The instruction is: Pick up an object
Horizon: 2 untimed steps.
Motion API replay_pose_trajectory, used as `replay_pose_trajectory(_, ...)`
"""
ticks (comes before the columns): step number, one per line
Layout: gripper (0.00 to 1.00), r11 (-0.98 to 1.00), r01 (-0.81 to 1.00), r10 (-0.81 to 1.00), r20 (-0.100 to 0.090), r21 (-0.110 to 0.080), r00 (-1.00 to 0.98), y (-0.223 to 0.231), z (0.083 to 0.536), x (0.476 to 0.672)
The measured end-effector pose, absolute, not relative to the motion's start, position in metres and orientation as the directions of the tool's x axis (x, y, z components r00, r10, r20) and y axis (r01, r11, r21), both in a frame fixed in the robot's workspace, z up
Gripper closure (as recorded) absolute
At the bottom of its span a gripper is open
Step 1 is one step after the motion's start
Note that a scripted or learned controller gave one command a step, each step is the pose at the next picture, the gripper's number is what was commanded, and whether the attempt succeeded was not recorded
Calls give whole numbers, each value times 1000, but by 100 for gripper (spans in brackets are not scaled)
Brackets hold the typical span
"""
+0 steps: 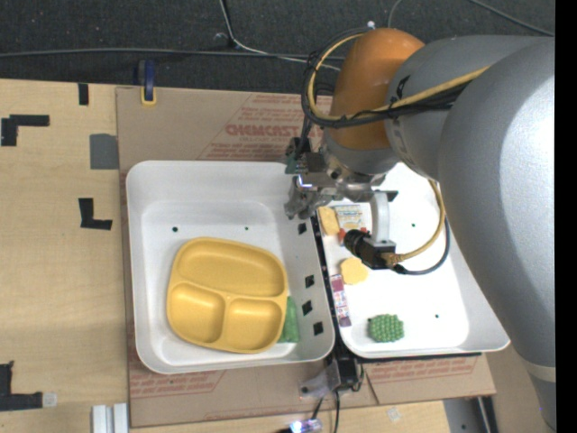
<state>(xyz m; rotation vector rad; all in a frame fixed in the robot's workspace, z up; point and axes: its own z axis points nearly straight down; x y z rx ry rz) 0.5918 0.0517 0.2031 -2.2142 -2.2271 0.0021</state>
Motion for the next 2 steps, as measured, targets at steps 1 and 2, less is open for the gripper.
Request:
replay_pose_trajectory(1,100,6,1000,1000,1,-1,-6,95,205,603)
replay_pose_trajectory(2,0,3,1000,1000,-1,-2,-3,92,205,602)
